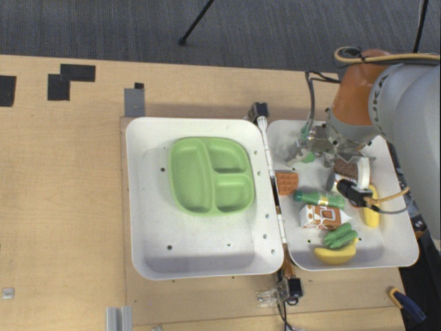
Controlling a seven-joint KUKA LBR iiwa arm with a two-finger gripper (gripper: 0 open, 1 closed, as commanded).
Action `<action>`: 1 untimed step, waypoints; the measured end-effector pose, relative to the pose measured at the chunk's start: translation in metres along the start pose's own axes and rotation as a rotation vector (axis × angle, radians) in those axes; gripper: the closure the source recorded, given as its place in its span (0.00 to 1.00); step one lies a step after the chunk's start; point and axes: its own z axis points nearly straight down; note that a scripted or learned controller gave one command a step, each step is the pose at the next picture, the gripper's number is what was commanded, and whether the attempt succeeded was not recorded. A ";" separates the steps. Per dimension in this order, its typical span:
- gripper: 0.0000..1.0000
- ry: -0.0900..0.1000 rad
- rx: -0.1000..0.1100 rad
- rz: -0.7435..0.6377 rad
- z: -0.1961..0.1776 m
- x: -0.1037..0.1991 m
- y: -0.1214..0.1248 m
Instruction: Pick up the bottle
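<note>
The bottle (320,198) is green with a yellow-orange label and lies on its side in the middle of the right bin (394,254). My gripper (307,149) hangs over the far left part of that bin, up and left of the bottle and apart from it. A small green bit shows right under the gripper; I cannot tell what it is. The grey arm with its orange band (353,96) comes in from the right above the bin.
The right bin also holds an orange waffle-like square (286,181), a white and orange packet (322,216), a green vegetable (340,237), a banana (336,254), a yellow piece (371,216) and a brown block (344,165). In the left bin (148,254) lies a green divided plate (211,174).
</note>
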 end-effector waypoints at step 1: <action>1.00 0.002 0.003 -0.002 -0.011 0.001 0.000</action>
